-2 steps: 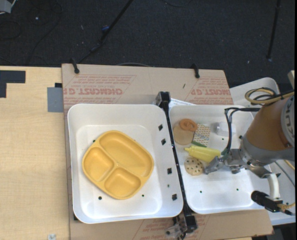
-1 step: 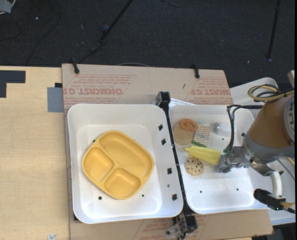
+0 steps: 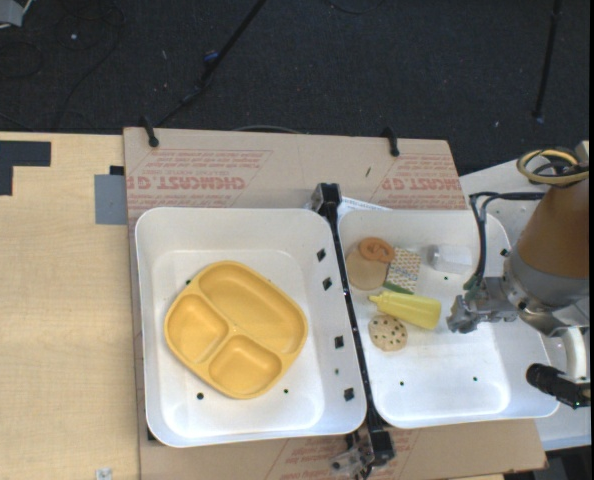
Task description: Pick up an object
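Landmark: yellow corn-shaped toy (image 3: 409,309), lying across the middle of the right bin (image 3: 447,398).
Left of the corn: round tan disc (image 3: 370,263) up and to its left, apparently touching its upper edge.
Above the corn: small patterned packet (image 3: 405,266), just beside the disc, close to the corn's top.
Below the corn: speckled cookie (image 3: 387,333), tucked under its left end, touching or nearly so.
Farther up-right of the corn: pale, clear item (image 3: 447,258) near the bin's back wall; too faint to name.
Far left of the corn: yellow divided tray (image 3: 236,328), alone in the left bin (image 3: 167,258), across the black divider (image 3: 342,308).
Open room: bare white floor below and right of the corn, toward the right bin's front rim.
Gripper (image 3: 464,316): low in the right bin, just right of the corn's right end, near but seemingly apart.
Fingers: dark and small against the wrist; spread not readable, and nothing seen between them.
Arm (image 3: 557,238): over the bin's right wall, well right of the corn.
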{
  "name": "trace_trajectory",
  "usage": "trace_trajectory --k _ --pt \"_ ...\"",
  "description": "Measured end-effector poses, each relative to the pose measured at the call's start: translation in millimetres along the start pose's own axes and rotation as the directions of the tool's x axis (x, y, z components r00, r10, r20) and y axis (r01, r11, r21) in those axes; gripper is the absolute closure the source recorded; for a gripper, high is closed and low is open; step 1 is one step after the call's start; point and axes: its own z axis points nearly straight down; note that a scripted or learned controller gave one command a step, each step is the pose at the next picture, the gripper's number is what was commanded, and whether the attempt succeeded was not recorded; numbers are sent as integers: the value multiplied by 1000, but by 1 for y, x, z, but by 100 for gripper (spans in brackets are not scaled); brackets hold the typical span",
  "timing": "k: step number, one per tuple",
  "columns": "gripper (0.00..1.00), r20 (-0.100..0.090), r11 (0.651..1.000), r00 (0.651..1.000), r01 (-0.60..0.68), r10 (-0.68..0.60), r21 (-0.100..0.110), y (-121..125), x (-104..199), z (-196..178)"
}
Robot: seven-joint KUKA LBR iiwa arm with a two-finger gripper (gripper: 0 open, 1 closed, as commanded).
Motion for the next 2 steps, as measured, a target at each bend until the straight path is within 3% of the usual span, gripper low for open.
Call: trace_trajectory --k 2 --pt "100 1 1000 1000 1 -1 -1 6 -10 -89"
